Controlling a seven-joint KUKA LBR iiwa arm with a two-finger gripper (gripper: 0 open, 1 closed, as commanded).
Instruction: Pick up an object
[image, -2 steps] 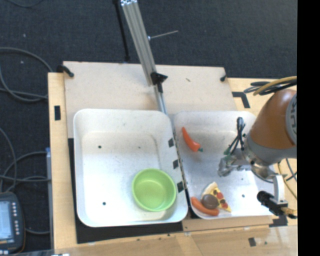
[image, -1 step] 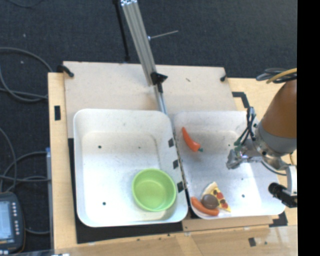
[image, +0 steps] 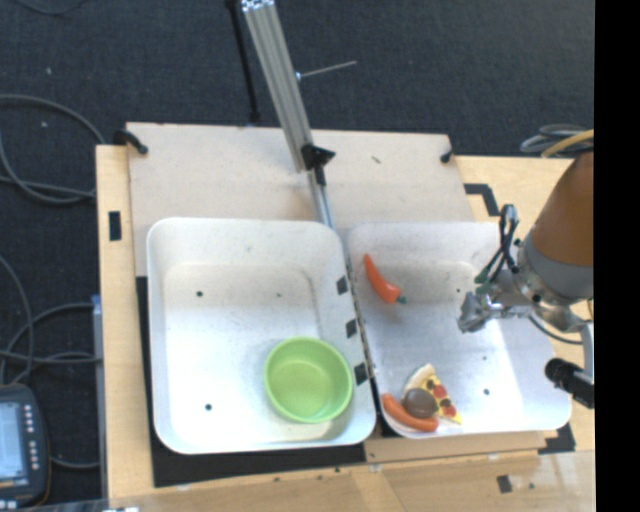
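The hand (image: 472, 312) hangs over the right bin (image: 520, 395), at the frame's right-middle; whether it is open or closed I cannot tell, and nothing shows in its grip. The nearest thing is the carrot (image: 379, 279), up and to the left of the hand, its long axis slanting from upper left to lower right. A plate (image: 395, 424) of toy food sits below-left, in the bin's lower corner. A green bowl (image: 308, 378) lies in the left bin (image: 200, 300), farther off.

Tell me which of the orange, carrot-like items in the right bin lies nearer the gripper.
The orange carrot with a green tip, lying alone in the bin's upper left. The other orange piece sits by the pizza slice at the front edge, farther from the gripper.
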